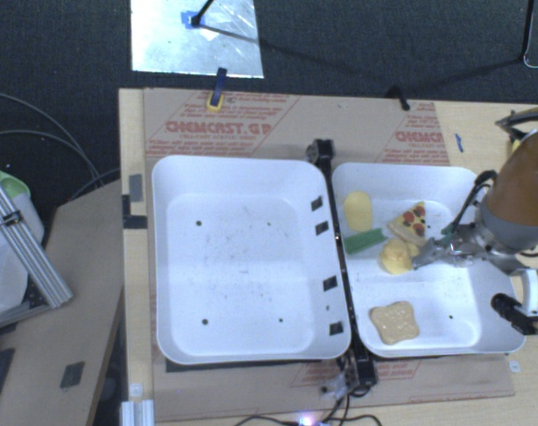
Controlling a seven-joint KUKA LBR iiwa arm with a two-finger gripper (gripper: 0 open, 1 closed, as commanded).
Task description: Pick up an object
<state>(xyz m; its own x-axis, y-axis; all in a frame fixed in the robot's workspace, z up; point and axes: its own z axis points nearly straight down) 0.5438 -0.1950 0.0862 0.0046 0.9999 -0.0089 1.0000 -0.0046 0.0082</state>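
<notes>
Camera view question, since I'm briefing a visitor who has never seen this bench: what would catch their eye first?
Probably the cluster of toy food in the right bin: a yellow piece, a green stick, a pizza slice, a yellow lump and a tan toast piece nearer the front. Next, the arm's gripper reaching in from the right, right beside the yellow lump.

— Any writing you can read from up there?

— Only on the cardboard sheet (278, 118) under my bins: "CHEMCAST" in red, printed at the far left, and again at the far right, slanted. The smaller line beneath is too blurred.
</notes>
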